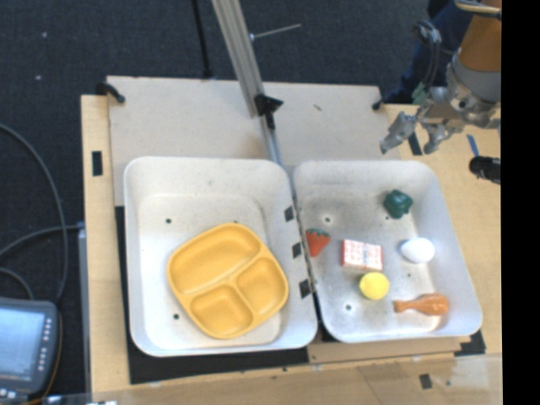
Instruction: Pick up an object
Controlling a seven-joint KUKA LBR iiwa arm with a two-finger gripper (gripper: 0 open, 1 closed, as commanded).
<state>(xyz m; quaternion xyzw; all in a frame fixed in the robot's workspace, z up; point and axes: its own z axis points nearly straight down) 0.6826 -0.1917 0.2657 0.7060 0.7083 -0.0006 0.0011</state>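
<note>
My gripper (pixel 415 135) hangs above the far right corner of the right bin (pixel 337 184), its two fingers spread open with nothing between them. Below it in that bin lie a dark green lump (pixel 397 202), a white egg-shaped object (pixel 417 250), a red and white box (pixel 362 254), a yellow ball (pixel 374 286), an orange drumstick-shaped toy (pixel 421 305) and a red strawberry-like piece (pixel 317 241) by the left wall.
The left bin (pixel 152 184) holds a yellow divided tray (pixel 226 278). A slanted aluminium post (pixel 240 45) rises from the bench behind the bins. A small screen (pixel 25 344) sits at the lower left, off the bench.
</note>
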